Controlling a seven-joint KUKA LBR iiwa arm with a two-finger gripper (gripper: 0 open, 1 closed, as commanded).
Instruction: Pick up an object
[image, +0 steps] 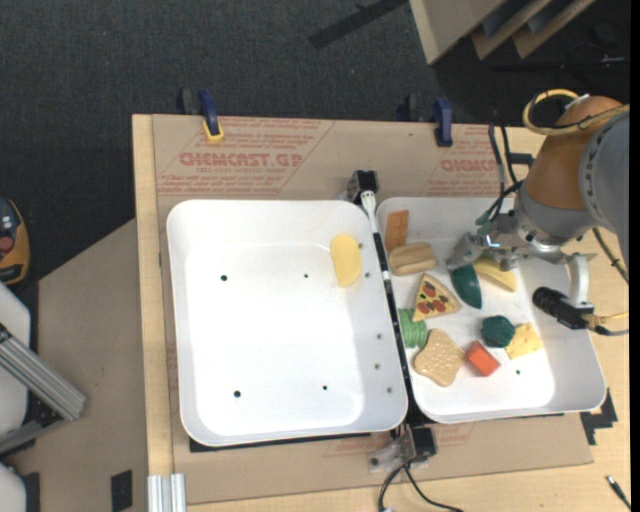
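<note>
Toy food is lying crowded in the right bin (575, 395): a bread roll (411, 258), pizza slice (434, 297), cracker (438, 357) and red block (481, 359). These look light, stiff and slick, best pinched across narrow sides. The end effector (490, 243) is hovering at the bin's far edge over a teal piece (466, 285); its state cannot be told. A yellow piece (346, 260) is sitting alone in the left bin (200, 330), offering open room.

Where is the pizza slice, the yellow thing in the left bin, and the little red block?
pizza slice (434, 298): camera view, on its topped middle.
yellow thing (346, 260): camera view, middle of its flat face.
red block (481, 359): camera view, its top side.
</note>
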